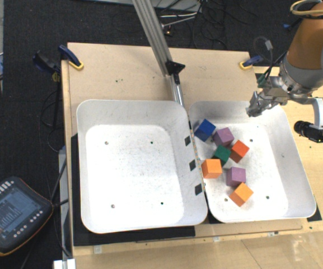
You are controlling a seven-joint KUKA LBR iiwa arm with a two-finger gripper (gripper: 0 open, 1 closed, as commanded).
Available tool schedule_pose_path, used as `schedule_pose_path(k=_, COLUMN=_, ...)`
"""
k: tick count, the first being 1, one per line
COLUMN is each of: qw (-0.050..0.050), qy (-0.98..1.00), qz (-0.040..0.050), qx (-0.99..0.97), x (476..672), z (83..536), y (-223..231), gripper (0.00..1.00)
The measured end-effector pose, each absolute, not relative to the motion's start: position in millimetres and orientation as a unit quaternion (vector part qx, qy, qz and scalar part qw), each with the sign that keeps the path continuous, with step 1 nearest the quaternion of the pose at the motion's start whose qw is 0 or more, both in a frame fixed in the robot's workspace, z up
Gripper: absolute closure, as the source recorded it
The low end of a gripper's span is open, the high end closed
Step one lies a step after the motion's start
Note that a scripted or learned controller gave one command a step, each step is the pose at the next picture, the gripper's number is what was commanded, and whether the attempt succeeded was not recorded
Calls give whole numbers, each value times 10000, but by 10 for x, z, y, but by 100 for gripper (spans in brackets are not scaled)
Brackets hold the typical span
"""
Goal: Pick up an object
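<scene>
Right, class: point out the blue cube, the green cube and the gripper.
blue cube (205, 130), camera view, on its top face.
green cube (223, 153), camera view, on its visible top.
gripper (254, 110), camera view, at its tip, over the right bin's far edge.

Two white bins sit side by side on the desk (127, 66). The right bin (284, 167) holds a cluster of blocks: a blue block (205, 130), two purple blocks (224, 136), a green block (223, 153) and three orange blocks (211, 168). The gripper (255, 109) hangs over that bin's upper rim, apparently carrying nothing. The left bin (94, 150) lies beside it.
</scene>
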State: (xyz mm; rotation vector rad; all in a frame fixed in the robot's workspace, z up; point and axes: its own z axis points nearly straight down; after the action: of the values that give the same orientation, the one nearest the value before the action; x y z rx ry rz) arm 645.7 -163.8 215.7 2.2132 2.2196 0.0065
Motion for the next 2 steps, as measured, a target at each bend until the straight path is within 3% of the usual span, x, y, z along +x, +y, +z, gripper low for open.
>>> schedule_pose_path(k=1, qw=44, qy=7081, qz=22, qx=7060, x=6544, z=2771, y=-1673, gripper=100)
schedule_pose_path(k=2, qw=-8, qy=7094, qz=1, qx=7048, x=6226, z=2751, y=-1165, gripper=100)
